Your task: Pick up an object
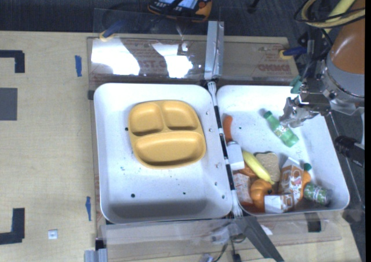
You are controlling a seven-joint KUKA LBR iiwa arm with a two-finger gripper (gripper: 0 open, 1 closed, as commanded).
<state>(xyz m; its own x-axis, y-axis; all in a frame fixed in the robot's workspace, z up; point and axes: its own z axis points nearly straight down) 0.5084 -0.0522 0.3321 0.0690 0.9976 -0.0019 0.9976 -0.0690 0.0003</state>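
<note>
Beside the yellow divided tray [167, 133], which lies alone in the left bin [110, 197] with its three compartments bare, the right bin [339, 188] holds everything else. Farthest from the tray, toward that bin's upper right part, lies a green bottle [280, 128] on its side, slanted, with its cap toward the tray. My end effector [297, 113] hangs just above and beside that bottle's far end; nothing shows between my fingers, and whether they stand apart or together I cannot tell from this slant.

Along the divider nearest the tray I see an orange carrot-like piece [228, 127] and below it a small white bottle [235, 155]. Further from the tray, at the bin's lower part, things are heaped together: a banana [261, 165] lying across a slice of bread [269, 163], an orange fruit [260, 188] under them, and a printed carton or pouch [291, 181] in white, orange and red whose lettering is too small to read. At the heap's outer end, farthest from the tray, lies a second small green bottle [316, 193], touching the pouch.

Behind the tray, beyond both bins, a clear plastic sheet [151, 52] covers cardboard; faint red printed letters show through it, blurred by glare, and I cannot read them. Further back a handheld controller [179, 1] with a lit screen rests on the dark floor. Left of the tray, the wooden counter [46, 139] bears black corner marks and bits of blue tape.
</note>
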